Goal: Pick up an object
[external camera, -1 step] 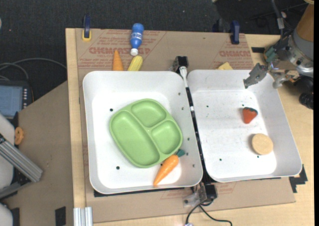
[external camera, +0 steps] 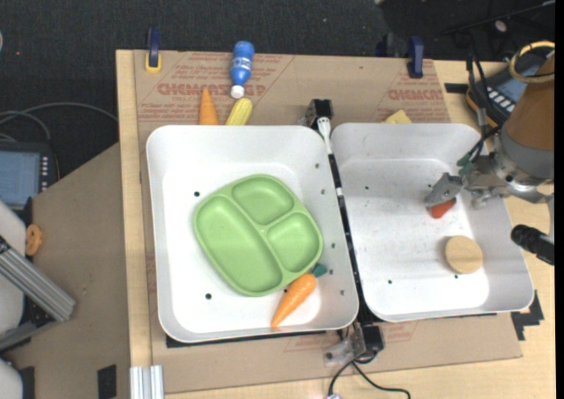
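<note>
My gripper (external camera: pixel 451 188) hangs over the upper right part of the right bin (external camera: pixel 397 291), on the grey arm with its orange band (external camera: pixel 533 120). A small red-orange object (external camera: pixel 439 207) lies right at the gripper's lower left tip, touching or just under it. A round tan disc (external camera: pixel 463 254) rests on the bin floor a little below and to the right. In the left bin (external camera: pixel 176 177) a green divided plate (external camera: pixel 256 233) lies flat, with an orange carrot (external camera: pixel 293 299) at its lower right rim.
Behind the bins on the board lie a blue and white bottle (external camera: pixel 241 67), a second carrot (external camera: pixel 207 107), a yellow corn piece (external camera: pixel 239 111) and a yellow scrap (external camera: pixel 398 117). A black clip (external camera: pixel 319 112) sits between the bins. Cables run at the right.
</note>
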Tool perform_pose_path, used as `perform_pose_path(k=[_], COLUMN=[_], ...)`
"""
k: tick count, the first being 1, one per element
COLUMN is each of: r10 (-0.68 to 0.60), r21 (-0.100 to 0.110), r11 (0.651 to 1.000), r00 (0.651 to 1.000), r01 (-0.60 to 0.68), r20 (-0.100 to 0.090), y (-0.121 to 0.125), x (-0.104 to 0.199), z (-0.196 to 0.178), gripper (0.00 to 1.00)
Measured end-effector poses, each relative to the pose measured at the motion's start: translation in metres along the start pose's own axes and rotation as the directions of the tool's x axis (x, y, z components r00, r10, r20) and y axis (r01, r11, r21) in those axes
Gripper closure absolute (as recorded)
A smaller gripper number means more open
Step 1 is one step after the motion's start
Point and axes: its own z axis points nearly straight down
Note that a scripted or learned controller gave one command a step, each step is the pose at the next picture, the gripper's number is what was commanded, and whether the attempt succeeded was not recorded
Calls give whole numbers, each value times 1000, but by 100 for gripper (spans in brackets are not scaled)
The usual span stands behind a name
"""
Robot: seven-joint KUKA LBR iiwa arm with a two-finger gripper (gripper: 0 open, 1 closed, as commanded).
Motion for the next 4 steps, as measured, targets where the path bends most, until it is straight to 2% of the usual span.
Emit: perform_pose_path(k=[1,2,3,4], r10=[-4,-9,-4,-6], r21=[-6,-21,-16,-18], r11=[1000,1000,1000,1000], r00=[1000,1000,1000,1000], r01=[4,9,4,6], r20=[-1,5,3,4], y=[-49,19,41,41], x=[18,22,-21,-20], z=[58,53,53,42], gripper=[0,0,0,100])
